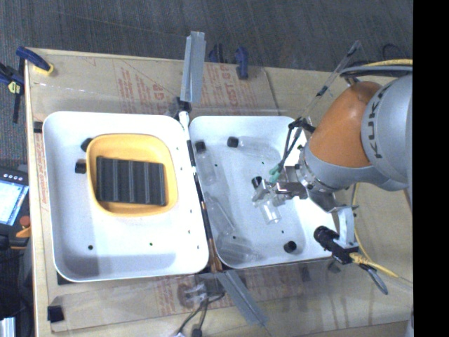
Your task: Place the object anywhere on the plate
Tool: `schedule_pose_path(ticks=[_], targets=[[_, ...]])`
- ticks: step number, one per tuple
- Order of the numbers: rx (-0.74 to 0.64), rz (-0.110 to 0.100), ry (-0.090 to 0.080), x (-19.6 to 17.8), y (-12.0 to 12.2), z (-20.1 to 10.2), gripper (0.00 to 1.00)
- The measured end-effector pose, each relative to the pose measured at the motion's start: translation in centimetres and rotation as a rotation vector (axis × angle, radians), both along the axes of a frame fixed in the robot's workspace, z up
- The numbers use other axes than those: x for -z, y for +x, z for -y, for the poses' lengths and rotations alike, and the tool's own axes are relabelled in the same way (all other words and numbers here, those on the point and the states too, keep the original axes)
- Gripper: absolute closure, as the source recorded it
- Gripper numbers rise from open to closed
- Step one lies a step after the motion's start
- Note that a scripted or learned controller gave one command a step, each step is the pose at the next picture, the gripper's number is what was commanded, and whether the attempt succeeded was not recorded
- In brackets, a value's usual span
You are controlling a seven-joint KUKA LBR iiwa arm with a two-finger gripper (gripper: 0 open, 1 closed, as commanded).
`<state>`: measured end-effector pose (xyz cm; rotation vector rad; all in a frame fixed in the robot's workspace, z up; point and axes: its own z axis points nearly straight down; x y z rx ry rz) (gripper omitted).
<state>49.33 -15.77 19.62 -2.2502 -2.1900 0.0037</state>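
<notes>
While the gripper (pixel 270 192) hangs over the right bin (pixel 238 128), its grip unreadable from here, the plate (pixel 133 170) lies well left in the left bin (pixel 56 188); the object itself I cannot pick out.

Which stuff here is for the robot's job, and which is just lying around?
For the job:
- yellow plate in the left bin
- gripper over the right bin
- clear object under the gripper

Lying about:
- blue clamps
- small screen

Dark carpet floor (pixel 105 12), pale wooden bench (pixel 105 69) (blue clamps (pixel 34 60) at edges)
</notes>
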Motion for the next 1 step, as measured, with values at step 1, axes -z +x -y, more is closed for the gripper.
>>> schedule_pose_path(ticks=[1], targets=[[-0.089,0.0,0.001,-9.53,4.76,-5.32,1.0]])
